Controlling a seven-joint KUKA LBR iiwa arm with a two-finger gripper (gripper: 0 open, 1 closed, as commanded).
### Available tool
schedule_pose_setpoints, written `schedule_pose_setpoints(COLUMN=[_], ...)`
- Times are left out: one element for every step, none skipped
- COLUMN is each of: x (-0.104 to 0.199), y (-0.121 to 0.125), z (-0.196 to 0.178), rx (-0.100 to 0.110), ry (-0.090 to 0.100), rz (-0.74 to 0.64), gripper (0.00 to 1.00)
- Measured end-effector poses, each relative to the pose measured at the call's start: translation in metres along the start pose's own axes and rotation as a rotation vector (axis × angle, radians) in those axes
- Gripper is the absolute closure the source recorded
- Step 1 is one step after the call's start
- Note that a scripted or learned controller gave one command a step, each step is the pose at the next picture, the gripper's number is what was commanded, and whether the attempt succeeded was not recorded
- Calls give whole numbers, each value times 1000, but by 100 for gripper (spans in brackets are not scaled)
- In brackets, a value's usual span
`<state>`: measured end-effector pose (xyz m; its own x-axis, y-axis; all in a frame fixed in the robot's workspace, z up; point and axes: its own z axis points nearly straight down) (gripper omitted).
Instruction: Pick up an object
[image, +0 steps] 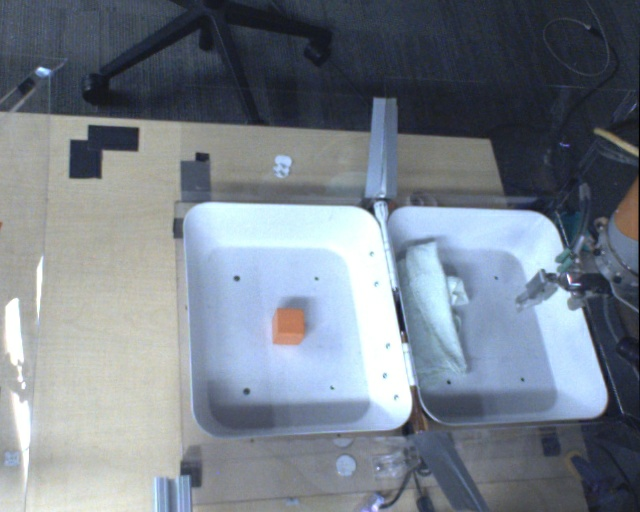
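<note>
Two bins: I have a left bin (205, 300) and a right bin (575, 330) side by side on the bench (100, 300), their inner walls touching along the middle.
Block: one small orange block (289, 326) sits alone near the middle of the left bin's floor, flat and well apart from every wall.
Cloth: a rolled white cloth (432, 310) lies in the right bin along its left wall, running from the far side toward the near side.
My claw: my claw (545, 288) hangs over the right part of the right bin, pointing left, well apart from the cloth and farther yet from the block.
Claw state: I cannot tell how it stands; it is too small and blurred at this angle, and I see nothing held in it.
Step in hand: I judge this to be the approach, with no object picked yet.
Next move, cloth: the cloth is nearer; I would travel left over it and come down on the roll's middle, where a soft bundle may slip or bunch.
Next move, block: the block is the firmer target; it calls for crossing the middle walls into the left bin, centring above it and closing squarely on two opposite faces.
Writing: none that I can read; no brand or label shows on the bins, block or cloth.
</note>
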<state>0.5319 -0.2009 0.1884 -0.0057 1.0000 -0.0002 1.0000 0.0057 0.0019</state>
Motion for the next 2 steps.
schedule_pose_setpoints(x=[3,4], y=[11,13], z=[93,82], rx=[-3,-7], ry=[-1,-1], rz=[43,40], gripper=[0,100])
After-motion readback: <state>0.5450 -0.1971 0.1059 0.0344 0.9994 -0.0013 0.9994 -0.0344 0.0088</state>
